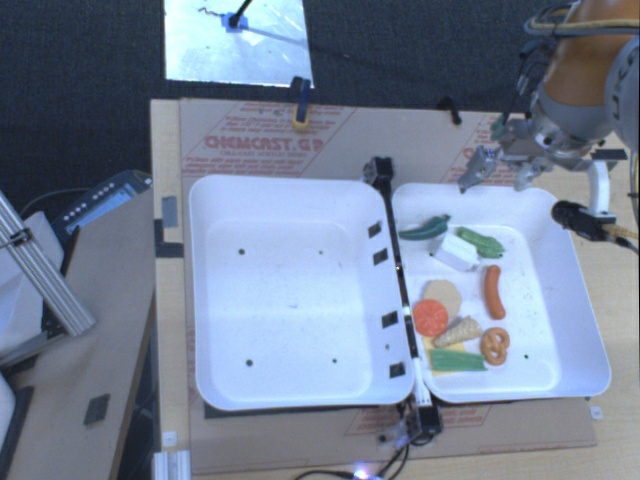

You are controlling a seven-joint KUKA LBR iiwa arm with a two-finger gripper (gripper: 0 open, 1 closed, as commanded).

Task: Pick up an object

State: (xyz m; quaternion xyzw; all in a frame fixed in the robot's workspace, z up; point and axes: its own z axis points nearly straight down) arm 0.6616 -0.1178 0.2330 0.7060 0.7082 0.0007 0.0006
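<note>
My gripper hangs above the far rim of the right bin, its two fingers spread open with nothing between them. Below it in that bin lie a dark green pepper, a white block and a small green piece. Nearer the front are a red sausage, a tan round biscuit, a red tomato slice, a cone-shaped wafer, a pretzel and a green bean pod.
The left bin sits beside the right one, joined by a black clipped divider. Both rest on a cardboard sheet. A shiny metal plate lies at the back, and a grey device at the left.
</note>
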